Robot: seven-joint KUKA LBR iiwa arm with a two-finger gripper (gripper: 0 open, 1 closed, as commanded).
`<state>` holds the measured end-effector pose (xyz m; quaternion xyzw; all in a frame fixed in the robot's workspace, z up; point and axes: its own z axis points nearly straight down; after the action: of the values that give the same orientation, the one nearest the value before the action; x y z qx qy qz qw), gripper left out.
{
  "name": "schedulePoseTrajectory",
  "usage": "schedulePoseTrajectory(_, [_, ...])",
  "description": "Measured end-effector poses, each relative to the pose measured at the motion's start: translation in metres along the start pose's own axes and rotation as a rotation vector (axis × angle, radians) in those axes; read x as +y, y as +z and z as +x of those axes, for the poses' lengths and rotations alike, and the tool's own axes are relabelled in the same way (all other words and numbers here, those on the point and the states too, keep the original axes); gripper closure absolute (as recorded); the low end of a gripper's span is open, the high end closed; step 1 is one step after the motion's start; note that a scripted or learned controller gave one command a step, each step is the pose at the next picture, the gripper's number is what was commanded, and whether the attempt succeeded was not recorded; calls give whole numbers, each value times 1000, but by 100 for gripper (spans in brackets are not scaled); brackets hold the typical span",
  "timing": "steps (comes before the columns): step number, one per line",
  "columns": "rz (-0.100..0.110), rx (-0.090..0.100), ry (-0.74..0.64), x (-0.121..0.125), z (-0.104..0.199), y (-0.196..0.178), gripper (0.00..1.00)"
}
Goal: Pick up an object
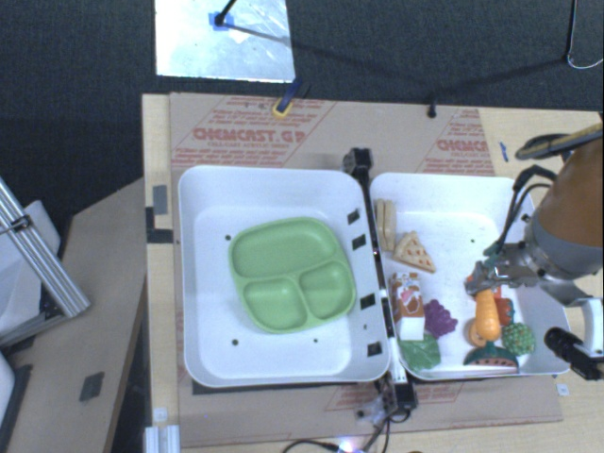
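Claw sits low in right bin, directly above far end of orange carrot toy. Finger gap can't be read at this res, so claw state: cannot tell; no object confirmed gripped.

Target candidate: carrot toy, lying lengthwise near-to-far, in right half of right bin. Red piece touches its right side; green broccoli-like toy just beside near-right end; watermelon slice at near edge. Purple grapes lie to its left, apart.

Handling, judged: prob. hollow plastic, light, stiff, smooth and rounded, so slip risk is moderate. Not fragile. Grip across narrow width at mid-body, fingers left/right of long axis. Tapered ends likely squirt out under pinch.

Crowding on right side leaves little room for one finger; may catch red piece instead.

Other items: wedge-shaped toy and tan sticks at far-left of right bin; small carton near divider. Left bin carries green divided plate. Both bins rest on surface
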<state>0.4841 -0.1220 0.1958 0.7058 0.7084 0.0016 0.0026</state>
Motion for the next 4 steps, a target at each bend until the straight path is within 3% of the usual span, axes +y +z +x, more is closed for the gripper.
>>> schedulePoseTrajectory(1, [1, 0, -1, 2, 0, -30, 100])
schedulePoseTrajectory(2, [4, 2, -5, 18, 50, -20, 100])
schedulePoseTrajectory(3, [2, 3, -7, 38, 99, -36, 100])
schedulePoseTrajectory(4, [3, 2, -3, 48, 117, -37, 100])
